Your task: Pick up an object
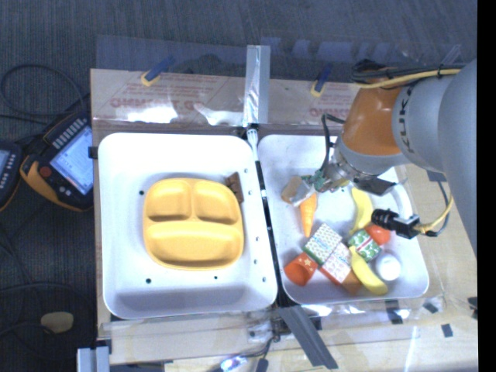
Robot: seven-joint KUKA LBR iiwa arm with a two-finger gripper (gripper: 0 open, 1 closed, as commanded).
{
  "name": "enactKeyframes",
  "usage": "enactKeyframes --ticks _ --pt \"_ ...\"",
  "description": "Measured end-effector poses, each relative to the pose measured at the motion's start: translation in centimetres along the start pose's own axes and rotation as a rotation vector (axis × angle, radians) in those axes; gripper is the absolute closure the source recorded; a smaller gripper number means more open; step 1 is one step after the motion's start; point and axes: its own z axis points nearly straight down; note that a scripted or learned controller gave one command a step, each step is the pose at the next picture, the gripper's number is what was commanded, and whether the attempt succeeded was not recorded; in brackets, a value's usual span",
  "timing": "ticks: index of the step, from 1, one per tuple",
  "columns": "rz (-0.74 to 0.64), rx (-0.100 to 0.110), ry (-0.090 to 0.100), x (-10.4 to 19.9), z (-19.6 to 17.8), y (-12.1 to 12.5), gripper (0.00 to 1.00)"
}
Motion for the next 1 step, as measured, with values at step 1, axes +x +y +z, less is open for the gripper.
enactKeyframes --ticks 1 --pt "0.167 0.018 0.005 6.08 -11.51 2.72 1.00"
